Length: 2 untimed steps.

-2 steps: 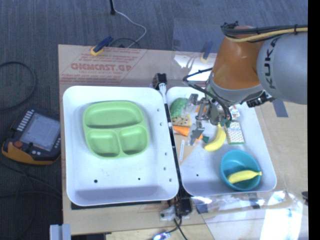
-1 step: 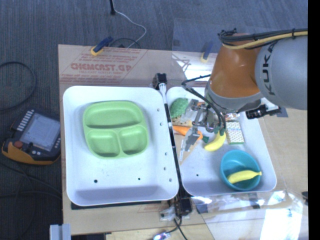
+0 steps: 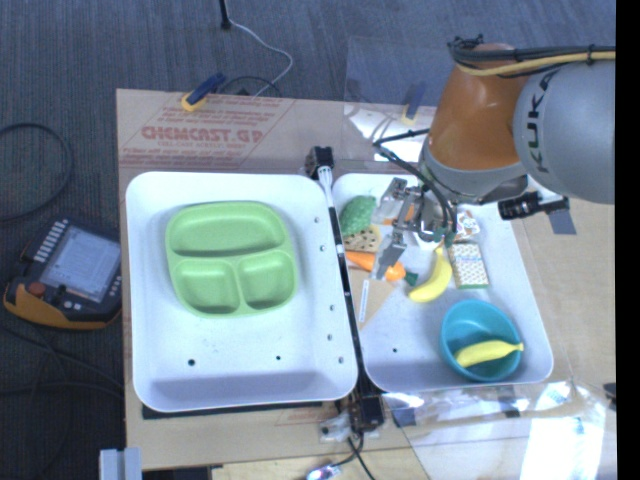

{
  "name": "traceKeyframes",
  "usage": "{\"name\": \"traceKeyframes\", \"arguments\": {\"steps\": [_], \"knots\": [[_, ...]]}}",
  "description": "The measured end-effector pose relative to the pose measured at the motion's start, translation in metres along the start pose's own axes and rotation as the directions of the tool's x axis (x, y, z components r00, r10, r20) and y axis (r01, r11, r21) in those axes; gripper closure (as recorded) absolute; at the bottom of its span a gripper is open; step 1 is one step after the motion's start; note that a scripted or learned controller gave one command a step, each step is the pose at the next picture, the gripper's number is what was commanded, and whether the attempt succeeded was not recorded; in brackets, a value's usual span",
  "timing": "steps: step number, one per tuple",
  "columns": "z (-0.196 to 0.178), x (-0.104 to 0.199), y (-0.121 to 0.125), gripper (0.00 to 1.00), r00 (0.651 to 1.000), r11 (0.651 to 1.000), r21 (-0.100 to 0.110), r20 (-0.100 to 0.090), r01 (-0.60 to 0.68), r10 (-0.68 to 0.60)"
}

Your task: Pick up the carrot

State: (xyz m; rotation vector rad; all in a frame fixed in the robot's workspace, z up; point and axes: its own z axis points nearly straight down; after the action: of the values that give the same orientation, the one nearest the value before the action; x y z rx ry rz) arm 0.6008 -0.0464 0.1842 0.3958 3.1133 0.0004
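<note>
**benchwatcher:** ok, front of the shot first. Lower edge of the worktop (image 3: 215, 423) has some clear plastic wrap (image 3: 480, 403) bunched up below the right bin (image 3: 535, 298). Just behind that, in the bin's near right corner, a blue bowl (image 3: 480, 336) with a small banana (image 3: 487, 352) lying inside it.

**gripgeek:** and the left bin?

**benchwatcher:** left bin (image 3: 150, 298) has a green divided plate (image 3: 232, 255) sitting roughly in the middle, three compartments. Off the worktop to the left, an orange and grey handheld controller (image 3: 62, 273) on the carpet.

**gripgeek:** where's the carrot tho

**benchwatcher:** carrot (image 3: 372, 262) is in the right bin, near its left wall, about halfway back, lying on the bin floor. The claw (image 3: 400, 240) is right over its right end. A second banana (image 3: 432, 280) lies just right of that, and a patterned packet (image 3: 468, 264) beside the banana.

**gripgeek:** claw gripping it?

**benchwatcher:** honestly can't tell. The metal bits are a jumble from this angle, so no idea how wide it's spread or if anything's pinched.

**gripgeek:** further back?

**benchwatcher:** a green leafy thing (image 3: 356, 211) and a spotted tan block (image 3: 361, 239) behind the carrot, then the arm's orange band (image 3: 478, 118) above, and a blue and yellow clip (image 3: 203, 90) on the brown board at the far edge.
</note>
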Motion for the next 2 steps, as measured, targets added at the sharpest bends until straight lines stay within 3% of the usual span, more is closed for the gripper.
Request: {"name": "traceKeyframes", "arguments": {"steps": [1,2], "knots": [[0.0,0.034,0.0,0.0,0.933,0.933,0.003,-0.002,-0.361,0.361],[0.0,0.054,0.015,0.0,0.849,0.849,0.004,-0.002,-0.528,0.528]]}}
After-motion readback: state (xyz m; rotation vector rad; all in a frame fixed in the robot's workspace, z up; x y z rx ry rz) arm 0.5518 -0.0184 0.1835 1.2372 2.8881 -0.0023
